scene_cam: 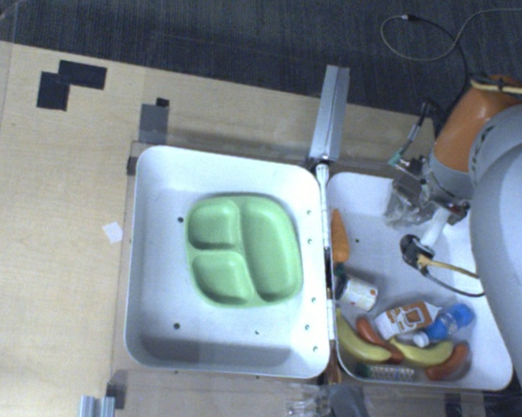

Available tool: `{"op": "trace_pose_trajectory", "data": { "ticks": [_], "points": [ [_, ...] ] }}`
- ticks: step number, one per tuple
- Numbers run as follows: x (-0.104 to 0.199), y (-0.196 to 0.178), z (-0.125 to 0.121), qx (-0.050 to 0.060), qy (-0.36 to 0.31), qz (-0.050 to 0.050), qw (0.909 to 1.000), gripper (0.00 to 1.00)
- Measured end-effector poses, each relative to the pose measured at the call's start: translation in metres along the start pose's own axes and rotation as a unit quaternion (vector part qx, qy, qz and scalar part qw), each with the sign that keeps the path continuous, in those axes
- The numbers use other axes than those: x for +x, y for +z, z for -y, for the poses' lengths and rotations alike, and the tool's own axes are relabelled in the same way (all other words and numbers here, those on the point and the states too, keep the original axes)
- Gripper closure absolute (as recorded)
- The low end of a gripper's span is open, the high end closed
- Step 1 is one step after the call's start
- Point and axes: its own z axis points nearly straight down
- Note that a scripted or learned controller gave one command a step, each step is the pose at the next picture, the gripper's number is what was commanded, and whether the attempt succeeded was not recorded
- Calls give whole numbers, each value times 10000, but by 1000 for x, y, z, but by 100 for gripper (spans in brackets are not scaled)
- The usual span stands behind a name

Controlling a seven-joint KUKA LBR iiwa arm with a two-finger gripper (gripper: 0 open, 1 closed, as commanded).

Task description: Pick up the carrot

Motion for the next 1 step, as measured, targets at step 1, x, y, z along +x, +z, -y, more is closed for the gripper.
{"op": "trace_pose_trajectory", "data": {
  "ticks": [1],
  "points": [
    [65,-98,32,21,-443,9,9990,100]
  ]
}}
